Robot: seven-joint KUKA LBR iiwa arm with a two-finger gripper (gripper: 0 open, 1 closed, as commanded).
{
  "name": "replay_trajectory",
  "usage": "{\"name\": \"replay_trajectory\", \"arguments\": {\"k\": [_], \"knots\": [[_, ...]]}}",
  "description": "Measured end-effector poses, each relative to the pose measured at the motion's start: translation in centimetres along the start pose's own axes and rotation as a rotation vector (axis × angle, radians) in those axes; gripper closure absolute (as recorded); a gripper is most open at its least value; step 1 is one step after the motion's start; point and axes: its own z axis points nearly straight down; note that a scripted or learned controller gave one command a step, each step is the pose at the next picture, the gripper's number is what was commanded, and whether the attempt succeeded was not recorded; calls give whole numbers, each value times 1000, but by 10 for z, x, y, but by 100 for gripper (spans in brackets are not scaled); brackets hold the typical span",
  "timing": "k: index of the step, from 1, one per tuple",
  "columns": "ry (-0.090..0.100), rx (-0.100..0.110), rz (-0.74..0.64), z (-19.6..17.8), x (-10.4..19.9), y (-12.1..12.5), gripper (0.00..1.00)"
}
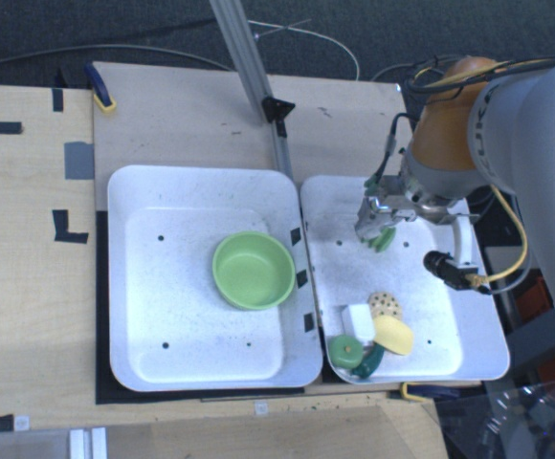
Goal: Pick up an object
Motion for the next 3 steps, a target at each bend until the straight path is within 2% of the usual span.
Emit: {"name": "replay_trajectory", "arguments": {"k": [2, 3], "knots": [[0, -2, -1, -99, -8, -2, 100], [1, 5, -2, -85, 48, 2, 100]]}}
